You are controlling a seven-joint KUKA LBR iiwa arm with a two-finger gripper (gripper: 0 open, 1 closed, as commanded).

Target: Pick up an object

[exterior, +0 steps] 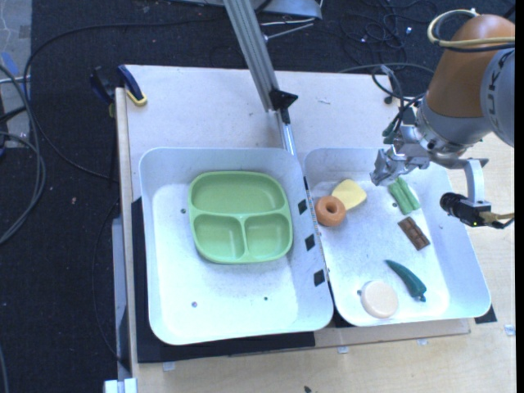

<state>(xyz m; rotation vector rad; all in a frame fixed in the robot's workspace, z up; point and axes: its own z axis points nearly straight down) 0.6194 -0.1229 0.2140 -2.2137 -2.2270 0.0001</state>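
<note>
Arm over the right-hand shallow white bin (458, 256), wrist angled down and to the left.

The two-finger gripper (386, 173) hangs at the bin's 12 o'clock; claw state cannot be told. A light green ridged plastic block (404, 196) lies just beside it, at the gripper's 5 o'clock, with nothing visibly held.

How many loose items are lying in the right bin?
6: orange ring, yellow wedge, light green block by the gripper, brown bar, teal pepper-like piece, cream disc.
</note>
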